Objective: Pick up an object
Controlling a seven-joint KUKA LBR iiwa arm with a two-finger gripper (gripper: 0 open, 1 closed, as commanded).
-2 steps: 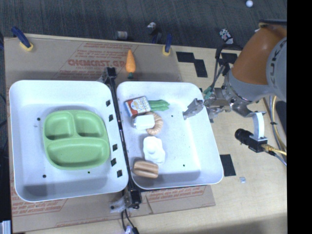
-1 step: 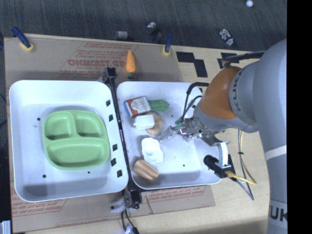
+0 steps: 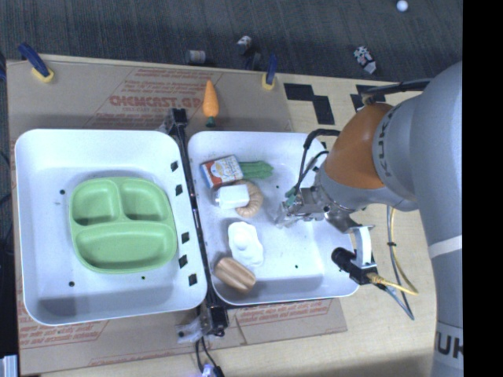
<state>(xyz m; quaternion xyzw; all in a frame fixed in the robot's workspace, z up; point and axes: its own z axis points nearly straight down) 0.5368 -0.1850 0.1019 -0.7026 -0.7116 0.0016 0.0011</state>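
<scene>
My gripper [image 3: 292, 209] hangs low over the right bin [image 3: 314, 277], in its middle-right part, with the grey arm and its orange band [image 3: 354, 157] reaching in from the right. To its left lie an orange-red box [image 3: 221, 169], a green item [image 3: 255, 168], a small white block [image 3: 231, 198] and a tan curved pastry [image 3: 251, 199]. A white lumpy object [image 3: 245, 242] and a tan bread roll [image 3: 234, 273] sit nearer the front. None of them touches the gripper; the pastry is the nearest.
The left bin [image 3: 39, 210] holds a green divided plate [image 3: 122, 224]. An orange carrot-shaped toy [image 3: 210, 99] lies on the cardboard behind the bins. Black clips [image 3: 178, 118] join the bins along their shared wall. Cables [image 3: 397, 277] trail by the right bin's front corner.
</scene>
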